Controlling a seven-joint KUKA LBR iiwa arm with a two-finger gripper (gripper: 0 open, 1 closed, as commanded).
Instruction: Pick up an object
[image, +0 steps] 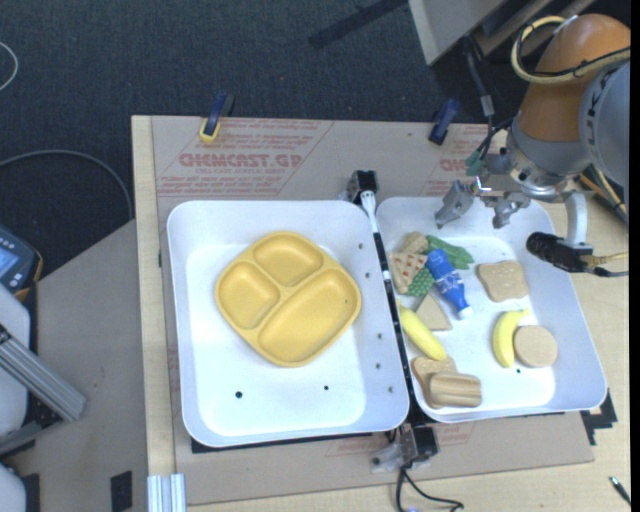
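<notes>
Spread apart and empty, the jaws of the gripper (482, 203) hang over the upper edge of the right bin (585, 345) in the upper right of the frame, one finger tip pointing down-left and the other just right of it, with nothing between them. By that reading the pick has not begun in earnest: no object is lifted, and the reach, the closing and the raise are all left to do. Every candidate lies lower in that bin. Nearest, below and left of the fingers, a green leafy piece (450, 250) sits against a blue bottle (447, 281) and a waffle-like cracker (407, 268); a tan bread slice (501, 281) lies to their right. Farther down are a long banana (422, 334), a short curved banana (506, 338) touching a round biscuit (535, 346), and a bread roll (453, 389) near the bottom edge. In the left bin (190, 330) a yellow divided plate (288, 297) rests alone, well apart from the arm.
</notes>
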